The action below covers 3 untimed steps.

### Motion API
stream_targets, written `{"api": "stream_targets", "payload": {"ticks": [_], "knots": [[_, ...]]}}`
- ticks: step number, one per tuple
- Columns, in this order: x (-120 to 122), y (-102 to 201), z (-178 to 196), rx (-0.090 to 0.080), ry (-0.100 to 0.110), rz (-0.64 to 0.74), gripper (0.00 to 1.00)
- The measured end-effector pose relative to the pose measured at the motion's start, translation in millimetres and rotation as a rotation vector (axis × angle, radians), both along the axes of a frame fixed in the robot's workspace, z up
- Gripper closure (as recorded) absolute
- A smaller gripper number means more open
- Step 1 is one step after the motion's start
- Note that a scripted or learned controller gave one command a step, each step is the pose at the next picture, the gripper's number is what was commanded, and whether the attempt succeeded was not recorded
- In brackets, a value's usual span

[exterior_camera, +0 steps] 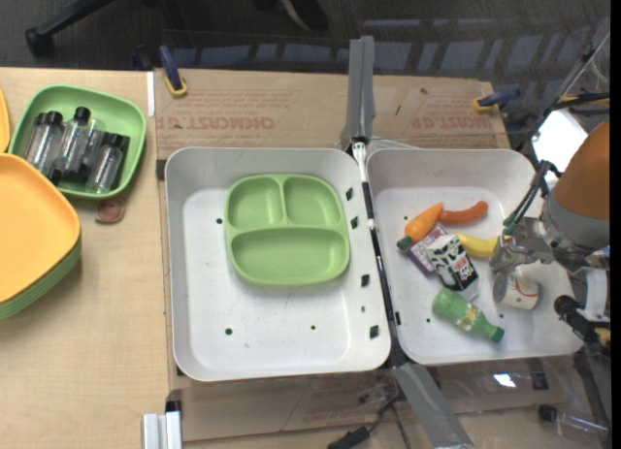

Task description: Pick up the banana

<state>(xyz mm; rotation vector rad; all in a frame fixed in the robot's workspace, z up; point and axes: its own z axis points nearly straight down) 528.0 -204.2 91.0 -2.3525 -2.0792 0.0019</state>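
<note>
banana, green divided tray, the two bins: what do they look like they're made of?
Banana: likely moulded plastic toy; flat uniform yellow, no spots or bruising, though small in view.
Green divided tray: looks like matte plastic; even pale green, rounded moulded ridges between compartments.
Left bin and right bin: probably thin formed plastic, smooth white, slight sheen, rounded corners; painted metal can't be ruled out.

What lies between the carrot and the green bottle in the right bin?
In the camera view, a cow-patterned carton lies between the carrot and the green bottle, with a purple packet at its left.
</note>
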Motion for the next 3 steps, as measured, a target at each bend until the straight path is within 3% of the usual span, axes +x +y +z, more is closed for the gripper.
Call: {"api": "stream_targets", "payload": {"ticks": [1,2,3], "knots": [[-3.0,-8.0,0.1,-0.001,0.000,-0.232,1.00],[-7.4,16.8,-0.9,-0.001,0.004,-0.476,1.00],[6.8,58.8,9.0,-0.004,0.004,-0.822,1.00]]}}
